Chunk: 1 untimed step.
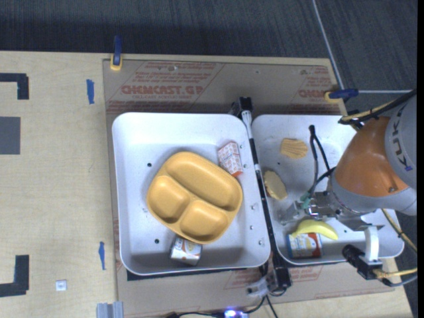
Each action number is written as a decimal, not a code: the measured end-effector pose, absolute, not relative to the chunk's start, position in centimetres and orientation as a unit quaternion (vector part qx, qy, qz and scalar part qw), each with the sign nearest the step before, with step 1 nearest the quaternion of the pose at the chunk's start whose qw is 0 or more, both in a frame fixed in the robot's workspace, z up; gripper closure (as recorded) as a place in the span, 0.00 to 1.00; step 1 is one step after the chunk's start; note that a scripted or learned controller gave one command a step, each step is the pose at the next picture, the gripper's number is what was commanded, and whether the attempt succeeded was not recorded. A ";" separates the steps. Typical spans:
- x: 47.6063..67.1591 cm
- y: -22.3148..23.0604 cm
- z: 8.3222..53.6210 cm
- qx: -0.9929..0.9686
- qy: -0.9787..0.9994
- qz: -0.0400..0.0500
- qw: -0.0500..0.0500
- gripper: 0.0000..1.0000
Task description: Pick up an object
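Observation:
My gripper (303,207) is down in the right bin (331,128), near its middle. It sits just above a yellow banana (315,228) and to the right of a tan rounded piece (275,185). A small jar with a red label (305,245) lies against the banana at the bin's front wall. A pale yellow chip-like piece (293,148) rests toward the back of this bin. I see nothing held by the gripper.
The left bin (132,138) holds a large yellow divided plate (193,195), a red and white carton (229,158) at the plate's back right, and a small carton (185,250) at its front edge. The arm's orange band (371,167) overhangs the right bin's right side.

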State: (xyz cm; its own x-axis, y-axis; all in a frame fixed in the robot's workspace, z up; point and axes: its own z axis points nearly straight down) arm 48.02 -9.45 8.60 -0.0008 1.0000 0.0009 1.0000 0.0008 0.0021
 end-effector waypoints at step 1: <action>48.2 -9.5 9.7 0.707 0.707 0.003 0.004 1.00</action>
